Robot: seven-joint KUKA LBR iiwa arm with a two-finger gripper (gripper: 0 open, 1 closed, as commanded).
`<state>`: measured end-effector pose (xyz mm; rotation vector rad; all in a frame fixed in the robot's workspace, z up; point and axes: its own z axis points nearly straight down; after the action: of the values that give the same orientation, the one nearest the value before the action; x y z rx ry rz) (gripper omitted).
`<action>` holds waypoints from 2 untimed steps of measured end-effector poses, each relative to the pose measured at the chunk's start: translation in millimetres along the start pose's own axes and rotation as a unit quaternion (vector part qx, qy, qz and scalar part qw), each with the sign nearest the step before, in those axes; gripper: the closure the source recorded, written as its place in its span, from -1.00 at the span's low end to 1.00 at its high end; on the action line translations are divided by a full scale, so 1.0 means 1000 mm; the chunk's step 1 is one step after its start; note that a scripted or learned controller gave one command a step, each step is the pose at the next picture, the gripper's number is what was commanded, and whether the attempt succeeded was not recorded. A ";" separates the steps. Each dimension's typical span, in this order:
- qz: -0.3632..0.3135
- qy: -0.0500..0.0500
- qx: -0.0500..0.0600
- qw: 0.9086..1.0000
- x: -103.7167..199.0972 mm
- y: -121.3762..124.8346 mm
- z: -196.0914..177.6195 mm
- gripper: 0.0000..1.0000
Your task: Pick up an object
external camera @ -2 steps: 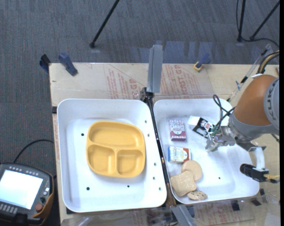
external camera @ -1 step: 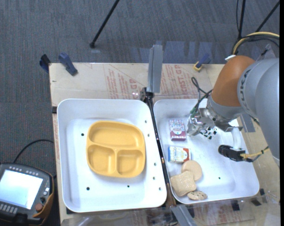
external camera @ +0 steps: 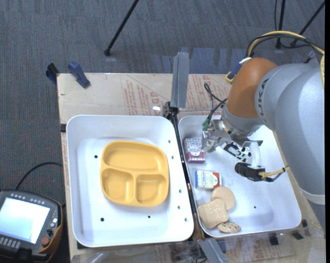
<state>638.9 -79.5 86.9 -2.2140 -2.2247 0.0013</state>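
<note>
Saw, nearest of all at the lower left, a teach pendant (external camera: 22,221) on the floor with its screen lit. Found next, in the near left corner of the right bin (external camera: 274,215), a small chocolate-chip cookie (external camera: 229,227) just beside a slice of toast (external camera: 213,213). Noted a round biscuit (external camera: 223,197) touching the toast's far edge. Found a small yellow-and-white carton (external camera: 208,178) lying flat just beyond that.

Saw in the left bin (external camera: 77,147), at about the same depth, a yellow divided plate (external camera: 134,172) lying flat near the middle, three compartments up.

Found farther back, against the right bin's left wall, a pink packet (external camera: 194,150) lying flat. Saw the gripper (external camera: 209,138) low over the bin just to the right of the packet, very close to it. Could not tell whether touching it or apart. Could not tell how far open the gripper stood, nor make out anything held in it. Noted the orange band (external camera: 251,89) and the grey arm (external camera: 296,119) rising behind and to the right, with yellow cable looped above.

Saw beyond the bins a grey upright post (external camera: 180,84) at their shared far corner, bare cardboard bench top (external camera: 126,92), and a blue clamp (external camera: 77,74) at the bench's far left corner. Noted farthest off dark tripod legs (external camera: 123,21) on grey carpet.
</note>
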 end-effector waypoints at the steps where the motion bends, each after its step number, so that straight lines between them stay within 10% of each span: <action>1: 0.003 -0.001 -0.001 1.000 -0.068 -0.004 -0.001 1.00; 2: 0.001 0.000 -0.001 1.000 -0.032 0.005 -0.001 1.00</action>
<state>644.3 -111.8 87.5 -2.2170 -2.2248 -0.0009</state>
